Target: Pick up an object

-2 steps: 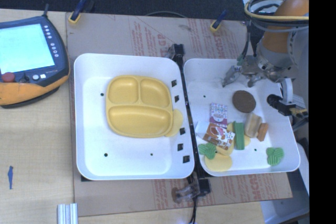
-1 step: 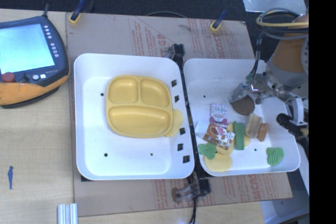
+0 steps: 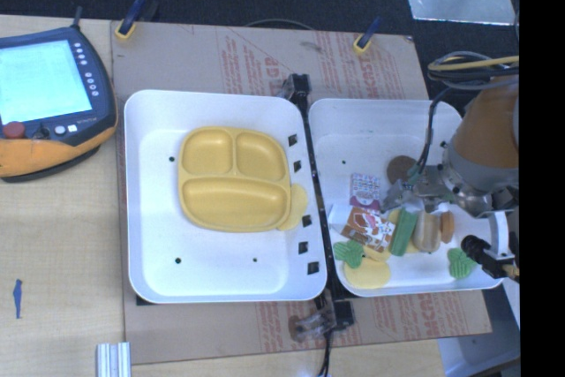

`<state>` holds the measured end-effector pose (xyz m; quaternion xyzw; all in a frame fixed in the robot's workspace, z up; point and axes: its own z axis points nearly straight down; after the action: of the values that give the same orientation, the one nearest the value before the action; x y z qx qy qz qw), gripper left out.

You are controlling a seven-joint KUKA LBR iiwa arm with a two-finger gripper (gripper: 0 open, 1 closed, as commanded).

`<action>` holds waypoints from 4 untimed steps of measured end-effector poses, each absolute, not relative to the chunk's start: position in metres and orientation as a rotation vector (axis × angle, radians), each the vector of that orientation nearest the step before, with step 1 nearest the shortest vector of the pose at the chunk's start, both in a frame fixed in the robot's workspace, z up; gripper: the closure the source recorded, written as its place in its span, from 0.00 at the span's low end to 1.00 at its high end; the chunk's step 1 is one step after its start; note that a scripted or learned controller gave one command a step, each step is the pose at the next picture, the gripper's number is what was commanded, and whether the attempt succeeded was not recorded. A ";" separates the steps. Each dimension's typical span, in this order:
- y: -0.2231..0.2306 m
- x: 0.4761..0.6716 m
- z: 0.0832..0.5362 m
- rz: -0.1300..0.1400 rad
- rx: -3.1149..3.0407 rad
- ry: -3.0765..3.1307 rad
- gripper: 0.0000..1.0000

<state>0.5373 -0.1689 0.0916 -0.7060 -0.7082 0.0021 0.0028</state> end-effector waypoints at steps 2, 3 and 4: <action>-0.182 0.525 0.154 0.006 -2.214 -2.219 0.00; -0.115 0.593 0.092 -0.001 -2.216 -2.232 0.00; -0.067 0.529 0.195 0.002 -2.211 -2.225 0.00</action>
<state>0.5287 -0.0673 0.1952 -0.7049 -0.7093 0.0008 0.0024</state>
